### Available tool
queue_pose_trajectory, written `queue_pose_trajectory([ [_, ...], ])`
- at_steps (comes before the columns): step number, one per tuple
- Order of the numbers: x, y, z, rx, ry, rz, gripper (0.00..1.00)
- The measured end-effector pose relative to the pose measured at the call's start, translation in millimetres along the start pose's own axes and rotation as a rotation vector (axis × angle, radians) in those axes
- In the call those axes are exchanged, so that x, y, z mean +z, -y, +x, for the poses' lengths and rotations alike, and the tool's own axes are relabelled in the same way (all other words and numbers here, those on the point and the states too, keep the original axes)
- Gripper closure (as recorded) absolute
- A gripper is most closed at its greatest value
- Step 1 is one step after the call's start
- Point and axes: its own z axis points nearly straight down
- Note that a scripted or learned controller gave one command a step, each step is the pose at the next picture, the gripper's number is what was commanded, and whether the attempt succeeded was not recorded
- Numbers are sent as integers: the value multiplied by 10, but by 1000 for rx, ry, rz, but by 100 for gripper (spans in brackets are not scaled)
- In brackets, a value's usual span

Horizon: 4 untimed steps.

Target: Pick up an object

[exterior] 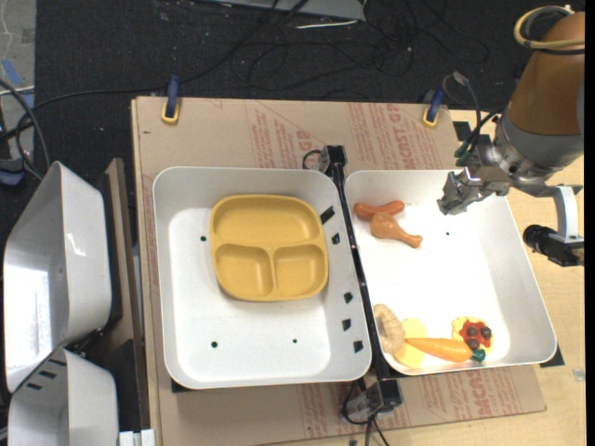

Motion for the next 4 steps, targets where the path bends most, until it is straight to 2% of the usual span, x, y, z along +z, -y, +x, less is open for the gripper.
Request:
queue_pose_trajectory([
  [1, -66, 117, 512, -5, -4, 5, 100],
  [2, 21, 208, 1098, -6, -4, 8, 100],
  [4, -44, 560, 2011, -6, -4, 8, 100],
])
